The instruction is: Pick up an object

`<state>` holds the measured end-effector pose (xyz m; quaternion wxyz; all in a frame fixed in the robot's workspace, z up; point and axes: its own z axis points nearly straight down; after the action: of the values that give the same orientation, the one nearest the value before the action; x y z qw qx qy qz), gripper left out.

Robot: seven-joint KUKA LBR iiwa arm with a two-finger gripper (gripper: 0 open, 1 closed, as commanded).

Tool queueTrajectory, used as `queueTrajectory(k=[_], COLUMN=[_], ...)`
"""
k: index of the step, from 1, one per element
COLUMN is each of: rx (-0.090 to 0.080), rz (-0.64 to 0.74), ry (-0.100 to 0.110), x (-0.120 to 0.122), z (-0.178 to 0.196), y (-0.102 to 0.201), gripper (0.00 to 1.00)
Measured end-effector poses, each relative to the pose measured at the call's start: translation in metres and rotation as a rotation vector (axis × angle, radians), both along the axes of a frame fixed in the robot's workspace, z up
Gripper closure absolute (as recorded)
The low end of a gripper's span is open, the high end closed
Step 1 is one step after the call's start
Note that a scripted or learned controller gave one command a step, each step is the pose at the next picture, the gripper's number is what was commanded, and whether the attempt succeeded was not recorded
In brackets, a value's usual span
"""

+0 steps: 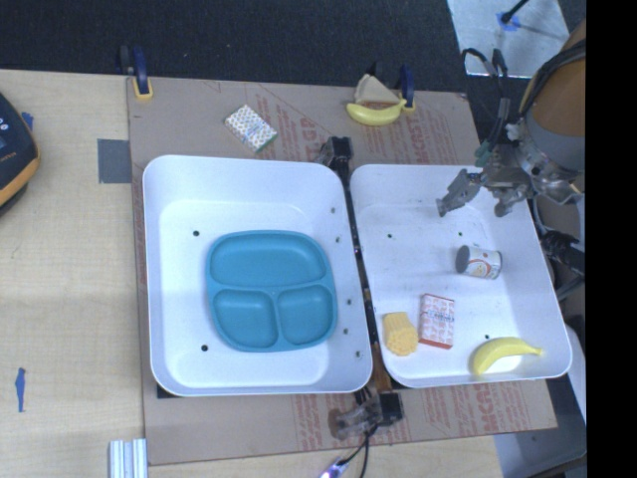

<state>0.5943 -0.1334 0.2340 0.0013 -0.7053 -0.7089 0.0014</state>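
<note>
We see our gripper (pixel 485 193) spread open over the right bin's (pixel 398 192) far side, holding nothing, small can (pixel 480 262) lying just below, its label unreadable, red-printed carton (pixel 437 321), yellow waffle (pixel 400 334) and banana (pixel 504 355) nearer, blue divided plate (pixel 271 289) in left bin (pixel 169 192).

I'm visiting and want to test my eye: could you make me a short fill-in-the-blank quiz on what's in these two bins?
1. The blue divided plate lies in the ____ bin.
2. The banana in the right bin lies near that bin's ____ right corner.
3. The small can lies on its ____.
4. The gripper hovers over the ____ bin.

Missing words: left; front; side; right
</note>
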Motion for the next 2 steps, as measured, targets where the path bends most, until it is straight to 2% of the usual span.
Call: queueTrajectory(k=[1,2], rx=[0.0,0.0], rz=[0.0,0.0], ry=[0.002,0.001], x=[-0.041,-0.083], z=[-0.124,-0.142], y=[0.007,0.0], gripper=[0.0,0.0])
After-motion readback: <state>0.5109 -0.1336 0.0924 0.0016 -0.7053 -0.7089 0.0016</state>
